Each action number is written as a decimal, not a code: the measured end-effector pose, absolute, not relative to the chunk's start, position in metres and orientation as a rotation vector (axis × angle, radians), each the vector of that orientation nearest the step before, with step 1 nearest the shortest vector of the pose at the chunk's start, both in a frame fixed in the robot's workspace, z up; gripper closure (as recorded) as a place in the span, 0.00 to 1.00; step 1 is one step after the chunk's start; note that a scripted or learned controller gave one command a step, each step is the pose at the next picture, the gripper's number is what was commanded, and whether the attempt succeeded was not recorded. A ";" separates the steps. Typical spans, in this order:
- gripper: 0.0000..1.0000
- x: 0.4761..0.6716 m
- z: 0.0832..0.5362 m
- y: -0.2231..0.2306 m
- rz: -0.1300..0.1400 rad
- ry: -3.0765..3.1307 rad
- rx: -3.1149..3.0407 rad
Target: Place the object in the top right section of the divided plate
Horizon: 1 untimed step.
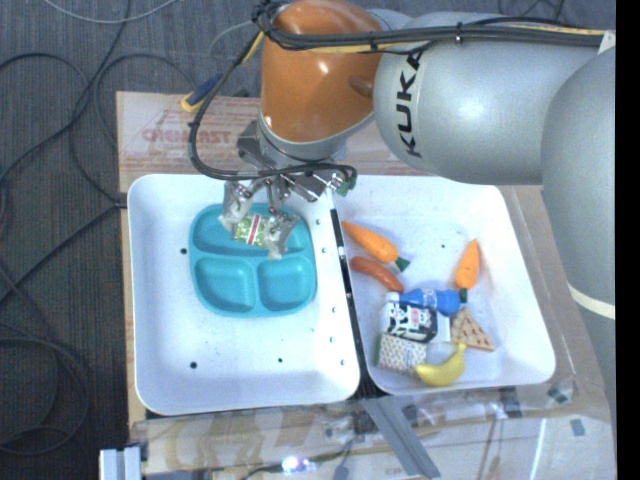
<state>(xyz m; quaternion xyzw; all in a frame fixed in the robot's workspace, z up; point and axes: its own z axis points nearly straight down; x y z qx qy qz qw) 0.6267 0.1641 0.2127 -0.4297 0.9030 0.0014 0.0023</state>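
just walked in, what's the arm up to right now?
The gripper is over the blue divided plate in the left bin, with a small green and red packet between its fingers, above the plate's upper section. It looks mid-placement, not released yet. The right bin has the other toys: two carrots, a sausage, a banana, a milk carton and a few more.
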 end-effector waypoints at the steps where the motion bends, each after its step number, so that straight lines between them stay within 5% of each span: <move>1: 1.00 0.613 0.216 0.189 0.008 2.847 -1.320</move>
